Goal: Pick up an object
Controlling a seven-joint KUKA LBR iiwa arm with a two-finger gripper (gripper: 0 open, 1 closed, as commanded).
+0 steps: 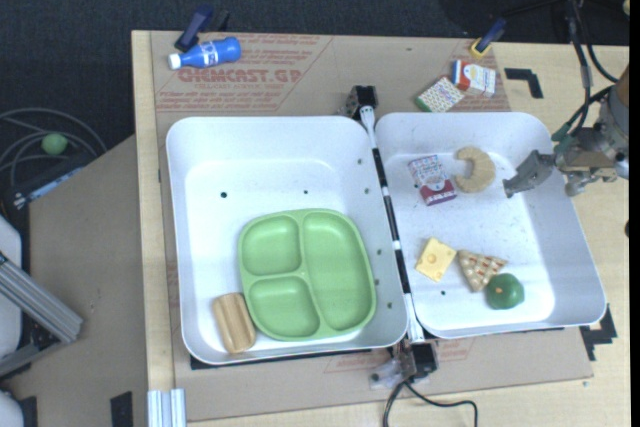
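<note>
While the grey arm reaches in over the right edge of the counter (300, 55), two white bins sit side by side: the left bin (190, 175) carries a green divided plate (305, 273) with a tan bread-like piece (233, 322) just beside its lower left corner, and the right bin (570, 245) holds the small toy foods any of which could serve as the pick. The gripper (522, 179) hangs at that bin's upper right, holding nothing, though whether it is spread or closed cannot be told. Nearest it lies a beige half-ring (476, 169), likely a light, stiff toy bagel best pinched across its curved band. A red-and-white packet (432, 181) touches it on the left. Lower down lie a yellow cheese wedge (436, 258), a pizza slice (481, 268) and a round green piece (505, 291), probably slippery and prone to roll.
</note>
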